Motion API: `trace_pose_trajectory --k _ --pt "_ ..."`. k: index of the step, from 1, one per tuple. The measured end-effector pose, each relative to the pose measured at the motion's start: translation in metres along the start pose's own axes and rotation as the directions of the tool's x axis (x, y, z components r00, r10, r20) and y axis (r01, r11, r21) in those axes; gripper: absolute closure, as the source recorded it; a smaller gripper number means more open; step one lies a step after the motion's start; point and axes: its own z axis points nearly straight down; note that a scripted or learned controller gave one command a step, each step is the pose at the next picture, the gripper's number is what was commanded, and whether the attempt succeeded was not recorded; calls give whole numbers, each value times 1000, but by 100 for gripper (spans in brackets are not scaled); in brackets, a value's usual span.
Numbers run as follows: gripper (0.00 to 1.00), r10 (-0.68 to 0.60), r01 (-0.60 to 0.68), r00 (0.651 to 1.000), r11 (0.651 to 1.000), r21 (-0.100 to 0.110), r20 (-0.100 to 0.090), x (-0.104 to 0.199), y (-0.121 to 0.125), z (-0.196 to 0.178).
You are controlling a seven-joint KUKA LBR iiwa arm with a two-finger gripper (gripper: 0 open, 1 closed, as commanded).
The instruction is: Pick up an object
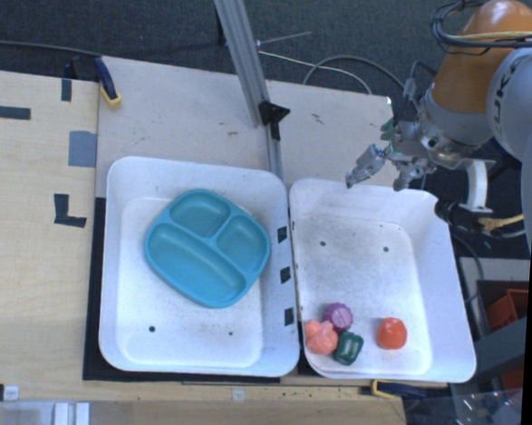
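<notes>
Four small toys sit at the near end of the right bin (444, 265): a purple onion (338, 315), an orange piece (321, 337), a green pepper (348, 348) and a red tomato (391, 333). The claw (381, 173) hangs with fingers apart above that bin's far rim, holding nothing. A blue divided plate (208, 247) lies in the left bin (118, 242).

Right white bin (427, 255): most of floor free, wide open approach from above. Obstacles bunched at near edge: purple round item (338, 315), orange lumpy item (321, 337) & dark green item (348, 348) touching, tight betw. them; red-orange round item (391, 333) apart, room around it. Left white bin (122, 261): blue divided plastic plate (207, 247) takes centre. Slanted grey metal pole (249, 65) crosses above bins' far edge.
</notes>
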Motion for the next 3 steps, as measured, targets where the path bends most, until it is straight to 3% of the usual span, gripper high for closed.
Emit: trace_pose_trajectory --k 1,3 --pt "0 0 0 1000 1000 0 0 0 0 0" --pt "0 0 0 1000 1000 4 1 -4 -11 102"
